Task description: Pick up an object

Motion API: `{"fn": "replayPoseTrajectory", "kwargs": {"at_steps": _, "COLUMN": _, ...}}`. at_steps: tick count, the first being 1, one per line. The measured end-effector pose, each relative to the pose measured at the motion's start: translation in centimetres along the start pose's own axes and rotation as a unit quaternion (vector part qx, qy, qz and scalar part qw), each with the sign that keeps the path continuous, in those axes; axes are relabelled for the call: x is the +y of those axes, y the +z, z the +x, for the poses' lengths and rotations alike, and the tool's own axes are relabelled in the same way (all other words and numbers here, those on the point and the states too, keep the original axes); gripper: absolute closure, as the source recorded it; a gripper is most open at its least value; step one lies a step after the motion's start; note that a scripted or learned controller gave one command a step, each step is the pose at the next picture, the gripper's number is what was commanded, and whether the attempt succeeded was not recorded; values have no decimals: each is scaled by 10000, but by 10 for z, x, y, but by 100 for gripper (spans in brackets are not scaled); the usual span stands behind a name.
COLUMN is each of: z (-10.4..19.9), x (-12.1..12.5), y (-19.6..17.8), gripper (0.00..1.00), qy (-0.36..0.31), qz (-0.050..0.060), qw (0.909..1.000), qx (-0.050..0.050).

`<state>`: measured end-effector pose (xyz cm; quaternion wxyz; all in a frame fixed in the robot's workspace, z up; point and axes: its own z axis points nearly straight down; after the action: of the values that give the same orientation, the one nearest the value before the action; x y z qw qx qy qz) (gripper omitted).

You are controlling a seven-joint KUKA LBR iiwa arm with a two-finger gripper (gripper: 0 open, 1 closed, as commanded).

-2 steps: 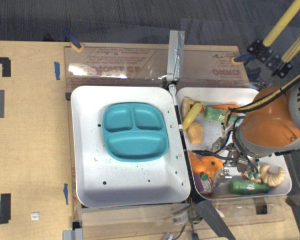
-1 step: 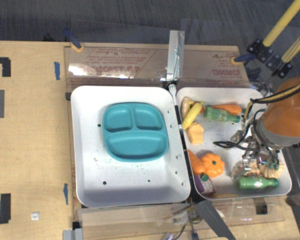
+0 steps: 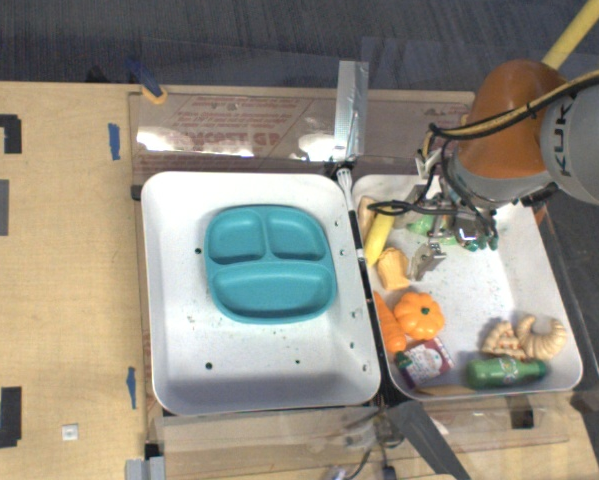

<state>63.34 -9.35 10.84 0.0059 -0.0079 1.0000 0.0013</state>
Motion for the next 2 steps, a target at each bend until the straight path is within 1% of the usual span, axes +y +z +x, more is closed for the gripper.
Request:
{"fn": "replayPoseTrajectory", "kwargs": {"at_steps": 1, "z": 98, "x": -69, "y": -58, "gripper": 0, "qy": -57, "qz": 35, "qw": 10000, "qx": 11}}
{"fn": "replayPoseTrajectory", "kwargs": {"at_steps": 2, "z": 144, "x": -48, "y": 17, "gripper": 0, "qy": 443, "qz": 29, "qw": 9990, "qx": -18}}
